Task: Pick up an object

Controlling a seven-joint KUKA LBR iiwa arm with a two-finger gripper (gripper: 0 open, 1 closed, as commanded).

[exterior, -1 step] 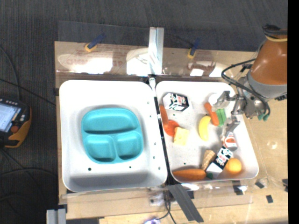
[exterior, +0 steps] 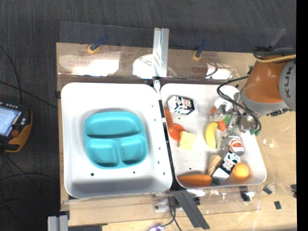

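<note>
Camera view: gripper low beside a curved yellow banana.

Dark grey carpet around bench, black and orange handheld pendant on floor at left, blue clip and yellow clip on clear sheet behind bins

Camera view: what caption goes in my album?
Robot gripper reaches into the toy-food bin beside a banana.
</note>
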